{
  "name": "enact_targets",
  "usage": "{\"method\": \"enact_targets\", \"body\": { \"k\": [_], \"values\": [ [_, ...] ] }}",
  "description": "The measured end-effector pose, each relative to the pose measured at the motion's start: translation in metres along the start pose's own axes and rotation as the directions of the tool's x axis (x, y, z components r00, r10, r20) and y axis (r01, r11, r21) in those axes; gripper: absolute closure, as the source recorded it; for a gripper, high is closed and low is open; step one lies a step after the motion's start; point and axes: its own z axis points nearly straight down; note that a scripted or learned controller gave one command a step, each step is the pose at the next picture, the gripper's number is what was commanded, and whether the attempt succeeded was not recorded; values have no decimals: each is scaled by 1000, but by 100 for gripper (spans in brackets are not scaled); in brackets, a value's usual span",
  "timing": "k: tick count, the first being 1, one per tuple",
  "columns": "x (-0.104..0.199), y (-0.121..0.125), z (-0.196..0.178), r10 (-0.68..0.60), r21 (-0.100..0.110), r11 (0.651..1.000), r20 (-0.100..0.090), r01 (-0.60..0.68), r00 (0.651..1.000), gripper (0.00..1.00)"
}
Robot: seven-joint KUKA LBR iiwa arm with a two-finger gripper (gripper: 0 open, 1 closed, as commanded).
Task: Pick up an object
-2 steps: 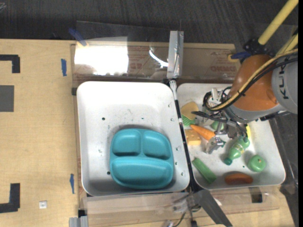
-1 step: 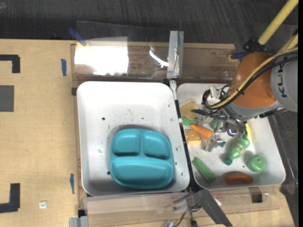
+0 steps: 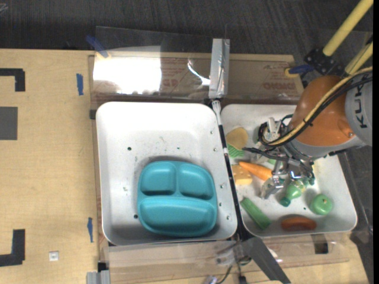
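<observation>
Just beside end effector (image 3: 278, 185): green veg (image 3: 291, 193).

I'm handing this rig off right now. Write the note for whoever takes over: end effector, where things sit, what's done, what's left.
End effector: down inside the right bin, among the toy foods; whether it is open or shut cannot be told from this view.
Right bin: orange carrot just left of the end effector, green apple at lower right, red-brown piece near the front rim, green pepper at front left, tan piece at the back.
Left bin: teal divided tray.
Done: arm lowered over the pile.
Left: nothing visibly gripped; confirm a grasp, then lift.
</observation>
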Motion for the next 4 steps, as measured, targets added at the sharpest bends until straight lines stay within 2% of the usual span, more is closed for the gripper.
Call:
{"method": "enact_targets", "body": {
  "k": [1, 2, 3, 4],
  "values": [
    [-41, 0, 1, -193, 0, 981, 1, 193, 981, 0],
    [14, 7, 0, -137, -2, 991, -1, 137, 991, 0],
    [9, 8, -14, -138, 2, 990, 16, 138, 990, 100],
    [-2, 77, -99, -139, -4, 990, -1, 139, 990, 100]
  ]
}}
